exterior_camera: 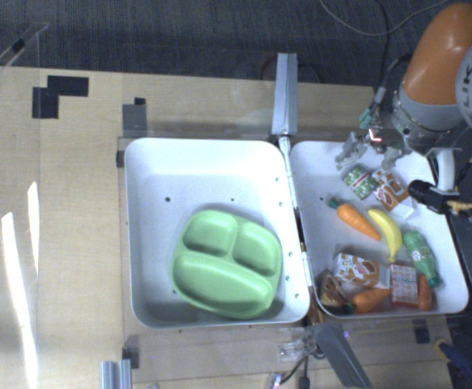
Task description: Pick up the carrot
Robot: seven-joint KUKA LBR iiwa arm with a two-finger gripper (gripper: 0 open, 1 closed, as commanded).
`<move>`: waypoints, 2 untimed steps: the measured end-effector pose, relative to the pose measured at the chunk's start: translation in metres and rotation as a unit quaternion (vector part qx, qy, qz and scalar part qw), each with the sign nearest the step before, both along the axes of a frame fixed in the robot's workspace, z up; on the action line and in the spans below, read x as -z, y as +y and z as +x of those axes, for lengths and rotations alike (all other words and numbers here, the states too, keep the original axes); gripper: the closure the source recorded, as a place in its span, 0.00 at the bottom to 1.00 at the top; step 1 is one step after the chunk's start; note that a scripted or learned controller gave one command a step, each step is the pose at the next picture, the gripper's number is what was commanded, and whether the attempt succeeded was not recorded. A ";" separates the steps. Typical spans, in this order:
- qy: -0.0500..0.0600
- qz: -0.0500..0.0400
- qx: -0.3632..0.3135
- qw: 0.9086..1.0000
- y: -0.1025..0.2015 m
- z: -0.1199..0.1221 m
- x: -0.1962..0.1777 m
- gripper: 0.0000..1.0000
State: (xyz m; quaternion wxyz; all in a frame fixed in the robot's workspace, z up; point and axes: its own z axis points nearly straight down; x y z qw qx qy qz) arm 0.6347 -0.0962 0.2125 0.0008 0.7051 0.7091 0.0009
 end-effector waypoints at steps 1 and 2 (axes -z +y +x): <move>-0.001 0.000 -0.049 0.999 -0.013 -0.036 0.119 0.00; -0.002 0.000 -0.049 0.999 -0.012 -0.034 0.110 1.00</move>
